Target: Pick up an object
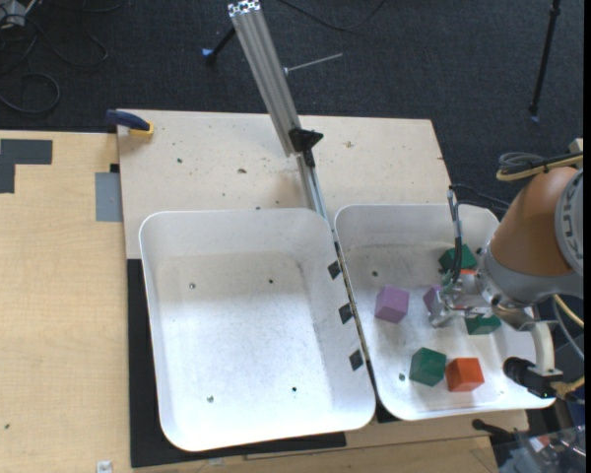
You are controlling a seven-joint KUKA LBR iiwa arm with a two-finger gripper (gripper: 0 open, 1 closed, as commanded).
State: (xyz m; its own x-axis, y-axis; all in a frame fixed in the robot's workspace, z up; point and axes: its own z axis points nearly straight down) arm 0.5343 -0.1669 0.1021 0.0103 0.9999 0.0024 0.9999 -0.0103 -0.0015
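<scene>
The gripper (pixel 451 302) is down in the right bin (pixel 374 227), among the blocks.

The arm (pixel 537 235) comes in from the right side of the frame, and its gripper sits low in the middle right of that bin. I cannot tell how the gripper is set or if it has a block. A purple block (pixel 392 304) lies just to its left, a little apart. A smaller purple block (pixel 434 299) is right at the gripper, touching or almost touching. A green block (pixel 459 259) peeks out just above it, and another green one (pixel 483 325) shows just below right. Lower down, a dark green block (pixel 427 367) and a red block (pixel 464 374) sit side by side. The left bin (pixel 177 235) is next to it on the table (pixel 227 156).
</scene>
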